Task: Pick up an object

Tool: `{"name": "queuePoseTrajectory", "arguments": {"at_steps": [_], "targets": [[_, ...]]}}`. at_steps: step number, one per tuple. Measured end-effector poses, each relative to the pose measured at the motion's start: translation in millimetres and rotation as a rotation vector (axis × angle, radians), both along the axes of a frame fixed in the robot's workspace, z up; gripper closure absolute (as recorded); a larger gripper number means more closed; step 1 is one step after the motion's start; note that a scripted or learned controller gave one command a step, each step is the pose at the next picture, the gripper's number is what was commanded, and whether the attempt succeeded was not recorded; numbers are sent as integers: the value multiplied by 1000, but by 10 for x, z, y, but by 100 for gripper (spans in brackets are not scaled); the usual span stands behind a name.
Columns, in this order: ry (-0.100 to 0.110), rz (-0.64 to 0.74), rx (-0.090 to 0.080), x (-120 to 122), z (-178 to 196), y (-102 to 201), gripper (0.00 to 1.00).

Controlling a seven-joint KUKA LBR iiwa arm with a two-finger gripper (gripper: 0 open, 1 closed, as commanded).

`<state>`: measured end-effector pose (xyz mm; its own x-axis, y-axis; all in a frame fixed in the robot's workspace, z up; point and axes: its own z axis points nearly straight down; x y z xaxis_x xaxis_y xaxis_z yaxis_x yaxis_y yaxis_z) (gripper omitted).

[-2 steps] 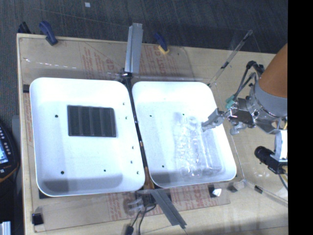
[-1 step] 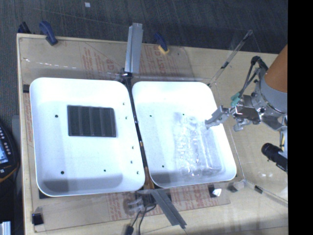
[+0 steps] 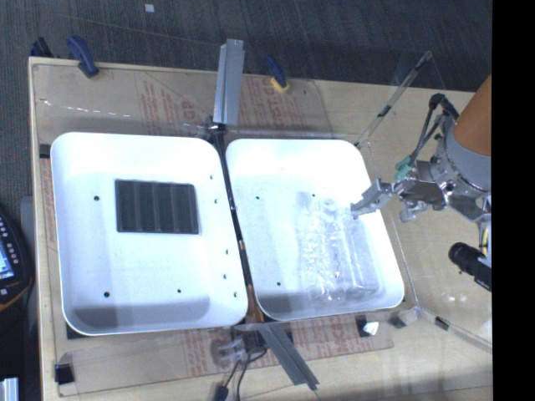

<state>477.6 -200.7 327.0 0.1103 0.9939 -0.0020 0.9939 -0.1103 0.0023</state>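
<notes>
Gripper [image 3: 365,204] sits at the right rim of the right bin [image 3: 251,224], its tip just over the edge and close to the top of the clear plastic object [image 3: 334,253] that lies inside; whether it is released or clenched, I cannot tell, since the tip is small and pale against the white bin. Nothing can be seen held there, so by my reading the pick is not yet done: the clear plastic object rests on the floor of the right bin, in its right half, stretched from near the middle down toward the near right corner. What is left looks like the whole grasp and the lift.

That object is transparent and crinkled, so its outline is hard to read against the white; its exact edges are uncertain. It lies close to the bin's right wall, which may crowd a descent on that side.

Left bin [image 3: 75,224] holds 1 dark ribbed rectangular piece [image 3: 157,206], flat near its centre and well apart from the arm. Between the 2 bins runs a dark divider [image 3: 235,224], with a grey metal bar [image 3: 229,82] at the far end. 2 blue clamps [image 3: 83,57] grip the far edge of the worktop [image 3: 435,307], and a thin rod [image 3: 394,98] slants above the right bin's far right corner.
</notes>
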Motion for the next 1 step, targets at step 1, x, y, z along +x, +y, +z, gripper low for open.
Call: {"name": "queuePoseTrajectory", "arguments": {"at_steps": [1], "targets": [[-1, -33, -1, -3, 4, -13, 0]]}}
